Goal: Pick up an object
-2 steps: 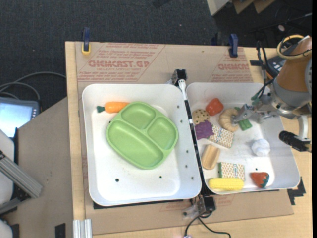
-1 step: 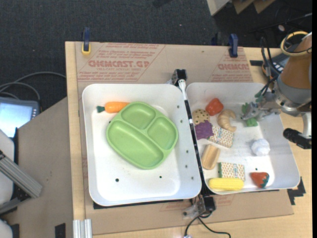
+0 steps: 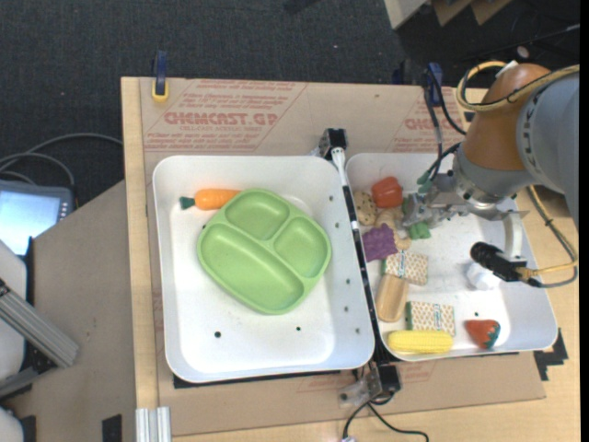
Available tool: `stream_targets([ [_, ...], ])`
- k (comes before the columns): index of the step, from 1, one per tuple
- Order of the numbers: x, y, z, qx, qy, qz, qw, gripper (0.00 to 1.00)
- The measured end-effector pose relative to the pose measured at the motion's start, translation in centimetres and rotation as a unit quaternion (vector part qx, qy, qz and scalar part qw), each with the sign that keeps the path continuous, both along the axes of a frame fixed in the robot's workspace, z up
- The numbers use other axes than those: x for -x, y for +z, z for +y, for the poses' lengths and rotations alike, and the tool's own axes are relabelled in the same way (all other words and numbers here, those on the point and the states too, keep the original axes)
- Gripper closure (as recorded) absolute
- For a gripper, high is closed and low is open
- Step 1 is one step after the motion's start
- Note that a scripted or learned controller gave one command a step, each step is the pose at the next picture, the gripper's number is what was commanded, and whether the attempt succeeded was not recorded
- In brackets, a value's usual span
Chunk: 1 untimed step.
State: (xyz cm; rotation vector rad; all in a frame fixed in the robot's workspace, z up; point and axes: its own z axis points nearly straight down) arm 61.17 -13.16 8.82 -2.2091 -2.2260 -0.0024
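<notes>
I see the gripper (image 3: 419, 212) low in the right bin's (image 3: 538, 334) crowded far-left corner; can't tell the jaws' state. It risks snagging neighbouring toys.

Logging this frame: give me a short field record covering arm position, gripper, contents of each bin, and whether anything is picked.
arm: reaches in from the right, over the right bin
gripper: low at the right bin's upper left, among the toys
left bin: green divided plate, carrot beside the plate's upper left
right bin: red pepper, purple piece, corn cob, strawberry, other small toy foods
picked: nothing seen between the fingers
</notes>
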Motion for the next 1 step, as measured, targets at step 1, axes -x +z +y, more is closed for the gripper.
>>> stream_targets([
  [1,-0.48,10.33,7.8,0.0017,0.001,-0.007,1.0,1.0],
])
